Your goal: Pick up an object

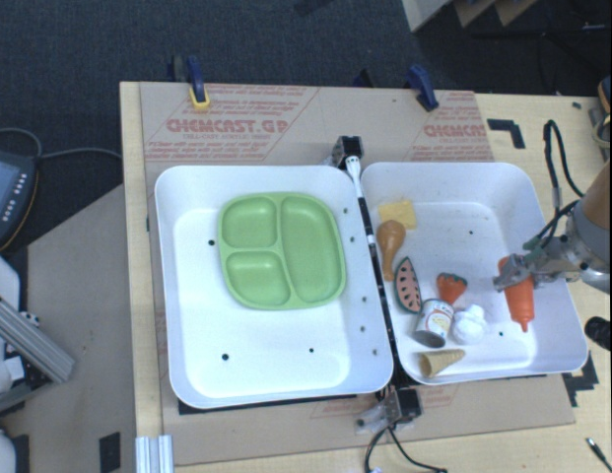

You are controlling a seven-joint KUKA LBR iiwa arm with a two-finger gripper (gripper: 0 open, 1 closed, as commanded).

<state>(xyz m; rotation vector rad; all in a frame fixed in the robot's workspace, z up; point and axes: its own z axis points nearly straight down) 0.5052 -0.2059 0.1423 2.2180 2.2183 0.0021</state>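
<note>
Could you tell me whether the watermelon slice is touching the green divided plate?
Apart. The camera view shows the watermelon slice in the right bin and the green divided plate in the left bin, with the bins' rims between them.

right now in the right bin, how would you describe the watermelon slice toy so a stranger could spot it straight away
Start at the right bin, the one without the green divided plate. Along its left wall, just below the brown cone-shaped toy, lies the watermelon slice. It is the only piece with red flesh, dark seeds and a green rind; the can below it is pale and round.
</note>
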